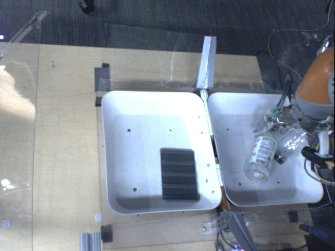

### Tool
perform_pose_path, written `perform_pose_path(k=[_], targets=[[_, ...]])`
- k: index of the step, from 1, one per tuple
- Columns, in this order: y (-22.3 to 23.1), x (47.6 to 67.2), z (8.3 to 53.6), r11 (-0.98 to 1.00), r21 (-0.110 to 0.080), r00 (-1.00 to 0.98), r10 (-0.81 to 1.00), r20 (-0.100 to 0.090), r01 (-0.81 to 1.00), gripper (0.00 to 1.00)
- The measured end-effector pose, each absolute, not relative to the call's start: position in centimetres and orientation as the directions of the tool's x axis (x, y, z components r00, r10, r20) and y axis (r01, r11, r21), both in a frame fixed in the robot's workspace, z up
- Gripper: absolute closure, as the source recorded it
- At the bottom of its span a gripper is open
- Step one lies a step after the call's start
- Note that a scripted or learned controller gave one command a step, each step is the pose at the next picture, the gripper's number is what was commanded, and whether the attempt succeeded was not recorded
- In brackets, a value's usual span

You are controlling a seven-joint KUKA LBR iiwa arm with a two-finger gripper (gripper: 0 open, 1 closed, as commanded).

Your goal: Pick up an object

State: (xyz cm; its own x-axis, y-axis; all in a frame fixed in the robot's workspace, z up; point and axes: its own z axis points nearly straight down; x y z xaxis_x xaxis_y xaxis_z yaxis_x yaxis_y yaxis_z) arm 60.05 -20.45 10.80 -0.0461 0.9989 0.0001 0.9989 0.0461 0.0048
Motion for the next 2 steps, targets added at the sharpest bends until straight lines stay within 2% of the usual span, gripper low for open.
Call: perform_pose_path(k=[1, 2], targets=[[-20.3, 58.2, 9.6, 0.037, 0.010, -0.037, 0.999, 0.001, 0.999, 0.00], [-20.0, 59.7, 9.0, 0.069, 0.013, -0.069, 0.998, -0.001, 0.997, 0.00]])
